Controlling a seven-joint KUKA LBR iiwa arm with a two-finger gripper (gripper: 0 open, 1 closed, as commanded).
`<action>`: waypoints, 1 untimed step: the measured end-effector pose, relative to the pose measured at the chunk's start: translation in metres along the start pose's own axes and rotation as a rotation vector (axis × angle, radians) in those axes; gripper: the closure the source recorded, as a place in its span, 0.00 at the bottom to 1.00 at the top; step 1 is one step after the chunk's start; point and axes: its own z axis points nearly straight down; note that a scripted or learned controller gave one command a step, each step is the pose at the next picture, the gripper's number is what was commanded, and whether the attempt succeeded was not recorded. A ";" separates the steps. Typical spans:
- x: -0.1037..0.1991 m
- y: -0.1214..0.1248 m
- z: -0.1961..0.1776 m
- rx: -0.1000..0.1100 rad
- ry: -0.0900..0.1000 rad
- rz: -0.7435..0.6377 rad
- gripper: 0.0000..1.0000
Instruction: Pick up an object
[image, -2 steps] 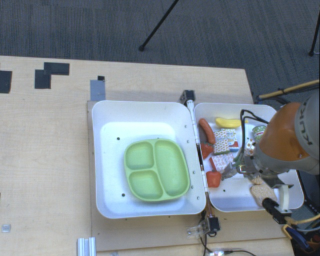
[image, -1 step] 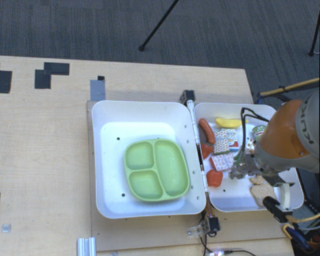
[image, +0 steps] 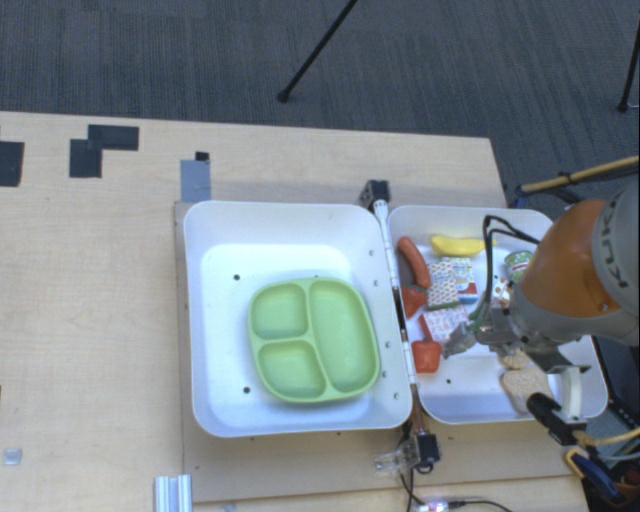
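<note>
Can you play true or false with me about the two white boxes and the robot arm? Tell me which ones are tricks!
1. The green plate sits in the left bin. True.
2. The green plate has three sections. True.
3. The yellow banana lies on the green plate. False: it lies in the right bin, near its far edge.
4. The red sausage is in the same bin as the banana. True.
5. The arm hangs over the left bin. False: it is over the right bin, with its gripper above the toys there.
6. The green plate is piled with toys. False: the toys are in the right bin.
</note>
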 end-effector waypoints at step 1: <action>0.001 0.002 -0.010 -0.003 0.001 -0.003 1.00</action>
